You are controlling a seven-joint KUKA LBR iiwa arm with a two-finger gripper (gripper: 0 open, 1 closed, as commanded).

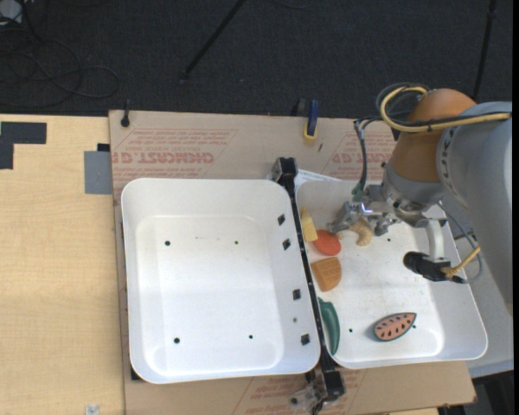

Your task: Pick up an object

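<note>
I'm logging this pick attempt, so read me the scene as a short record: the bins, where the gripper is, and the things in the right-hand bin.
bins: left white bin and right white bin, side by side
gripper: two-finger gripper low over the right bin's upper part
beside gripper: small tan piece
along the divider: pale yellow block, red-orange round piece, orange-brown wedge, dark green curved piece
lower part: pink oval slice with dark spots
held: cannot tell
</note>
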